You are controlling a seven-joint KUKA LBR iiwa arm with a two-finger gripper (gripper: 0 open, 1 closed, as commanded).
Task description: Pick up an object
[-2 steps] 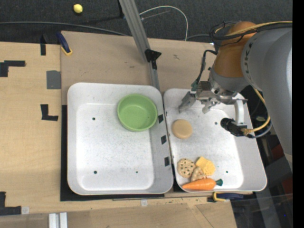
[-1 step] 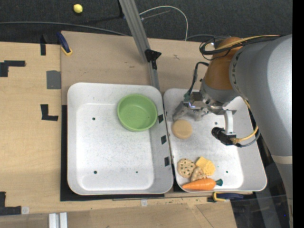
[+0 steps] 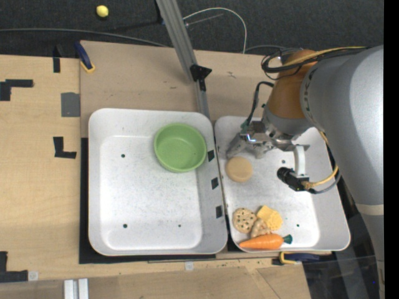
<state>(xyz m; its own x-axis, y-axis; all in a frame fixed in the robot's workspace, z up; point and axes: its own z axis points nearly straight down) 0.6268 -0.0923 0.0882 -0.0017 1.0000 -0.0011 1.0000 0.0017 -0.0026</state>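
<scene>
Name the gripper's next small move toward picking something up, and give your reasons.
Probably a short descent straight onto the round tan piece. The gripper sits in the right bin just above and beside that piece, with nothing visible between its fingers. The cookie, cheese wedge and carrot lie farther off at the bin's near edge, and the green bowl is in the other bin.

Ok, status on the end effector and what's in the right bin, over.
End effector low in right bin, above the tan round piece. Nothing seen gripped. Cookie, cheese, carrot at near edge. Green bowl in left bin.
</scene>
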